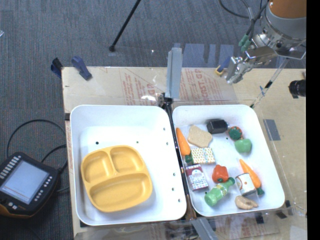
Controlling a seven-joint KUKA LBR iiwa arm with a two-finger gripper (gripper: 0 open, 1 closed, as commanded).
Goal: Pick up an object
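Closest to you, the pale peanut-shaped piece point(246, 202) lies at the right bin's point(267, 149) front edge, just beside a small can point(245, 183) and a carrot point(249, 173). The yellow divided plate point(116, 178) sits in the left bin point(80, 129). Your gripper point(234, 73) hangs above the bench behind the right bin, carrying nothing; its fingers look slightly parted, though it's blurry.

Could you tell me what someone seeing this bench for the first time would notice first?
Probably the yellow divided tray, lying alone in the left bin. Next, the clutter of small toy foods in the right bin: two carrots, a slice of bread, a green bottle and a red pepper among them. Above that bin's far edge, the gripper hangs in the air, apart from everything.
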